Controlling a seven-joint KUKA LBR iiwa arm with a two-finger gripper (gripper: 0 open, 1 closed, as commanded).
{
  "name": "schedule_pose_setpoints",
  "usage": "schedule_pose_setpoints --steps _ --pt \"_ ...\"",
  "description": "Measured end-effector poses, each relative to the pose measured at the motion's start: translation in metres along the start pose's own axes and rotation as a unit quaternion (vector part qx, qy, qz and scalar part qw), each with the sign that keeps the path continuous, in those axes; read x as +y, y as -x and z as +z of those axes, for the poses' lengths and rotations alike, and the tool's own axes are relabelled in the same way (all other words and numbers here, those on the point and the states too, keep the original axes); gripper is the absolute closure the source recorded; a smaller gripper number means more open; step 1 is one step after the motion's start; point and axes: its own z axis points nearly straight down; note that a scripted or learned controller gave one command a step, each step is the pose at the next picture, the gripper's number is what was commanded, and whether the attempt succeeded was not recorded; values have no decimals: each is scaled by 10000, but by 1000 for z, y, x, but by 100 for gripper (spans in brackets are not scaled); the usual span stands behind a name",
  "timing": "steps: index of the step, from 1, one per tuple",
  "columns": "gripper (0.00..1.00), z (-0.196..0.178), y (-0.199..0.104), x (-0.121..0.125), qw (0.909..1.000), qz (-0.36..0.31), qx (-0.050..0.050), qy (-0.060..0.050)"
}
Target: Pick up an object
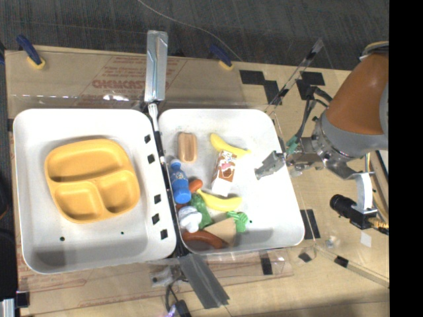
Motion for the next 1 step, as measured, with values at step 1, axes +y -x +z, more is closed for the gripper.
schedule_pose_setpoints --steps 1 --pt "0 104 13 64 9992 388 10 -39"
